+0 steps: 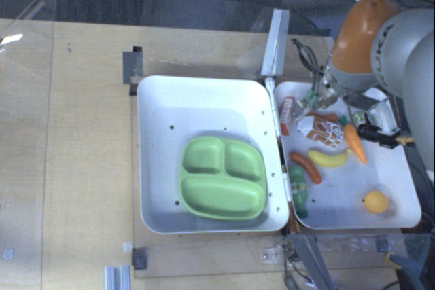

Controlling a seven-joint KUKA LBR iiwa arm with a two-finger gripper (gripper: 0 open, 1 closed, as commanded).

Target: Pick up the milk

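The milk [325,131] is a small white carton with brown and red print. It lies on its side in the upper left part of the right bin [401,214]. My gripper [315,101] hangs just above and behind the carton's upper left end, low over the bin's back edge. The grey arm with its orange band [357,37] comes in from the upper right. Nothing shows lifted off the bin floor.
Around the milk lie an orange carrot [354,143], a yellow banana [328,159], a red sausage [306,167], a green item [298,191] and a yellow fruit [375,202]. A small red-white pack [287,109] leans at the bin's left wall. The left bin [153,146] holds a green divided plate [223,176].
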